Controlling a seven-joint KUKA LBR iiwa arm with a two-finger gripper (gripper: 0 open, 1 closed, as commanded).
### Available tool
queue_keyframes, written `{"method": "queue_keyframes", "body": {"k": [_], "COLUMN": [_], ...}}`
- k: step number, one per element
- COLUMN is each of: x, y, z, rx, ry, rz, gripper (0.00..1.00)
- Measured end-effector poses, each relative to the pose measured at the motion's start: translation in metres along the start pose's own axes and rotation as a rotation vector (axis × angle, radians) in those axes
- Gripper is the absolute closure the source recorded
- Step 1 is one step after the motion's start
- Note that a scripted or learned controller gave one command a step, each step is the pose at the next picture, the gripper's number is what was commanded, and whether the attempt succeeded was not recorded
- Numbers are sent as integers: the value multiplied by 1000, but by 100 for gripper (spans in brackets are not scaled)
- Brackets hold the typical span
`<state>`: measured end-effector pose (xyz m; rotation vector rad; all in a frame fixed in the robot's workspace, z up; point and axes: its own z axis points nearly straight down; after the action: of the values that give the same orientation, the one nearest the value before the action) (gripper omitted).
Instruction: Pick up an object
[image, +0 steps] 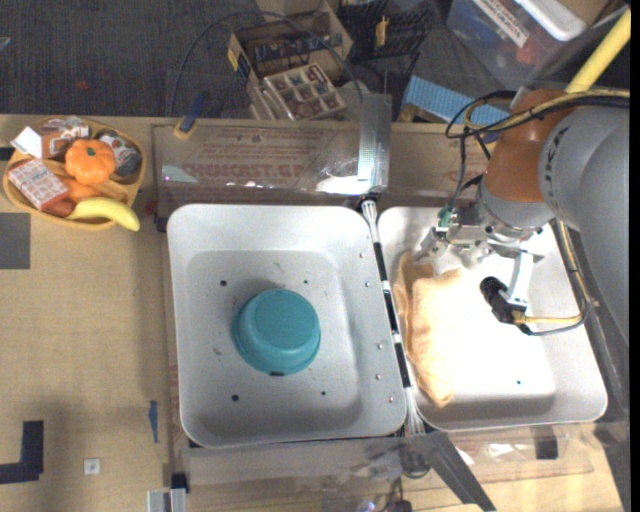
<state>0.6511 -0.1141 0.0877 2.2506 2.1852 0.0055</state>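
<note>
While a bowl (60, 190) of toy food, with a small orange pumpkin (90, 160) and a banana (105, 212), sits at the far left corner of the bench (80, 340), two white bins lie side by side under the overhead camera. Left bin (190, 240) carries a teal bowl (279, 331), turned upside down, resting near the middle of its floor and well apart from the walls. Behind both bins runs a clear plastic panel (260, 160), with crates and clutter beyond it.

Right bin (560, 390) carries a pale tan cloth (432, 335), bunched against the bin's left wall; its long axis runs from the bin's far left corner toward the near edge, with the near end lying at the bin's front left. The grey arm (590, 170), with its orange band (520, 160), reaches in from the right, and its claw (462, 245) hangs over the far end of the cloth, at or just above the fabric. Whether the claw is apart or together cannot be told from this angle, and nothing shows between its tips. A black cable (545, 320) loops beside the wrist.
</note>
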Motion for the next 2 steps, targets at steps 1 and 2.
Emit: {"method": "queue_keyframes", "body": {"k": [1,2], "x": [0,0], "y": [2,2], "z": [-12,-12], "rx": [-6,-6], "ry": [0,0], "rz": [1,1], "gripper": [100,0]}}
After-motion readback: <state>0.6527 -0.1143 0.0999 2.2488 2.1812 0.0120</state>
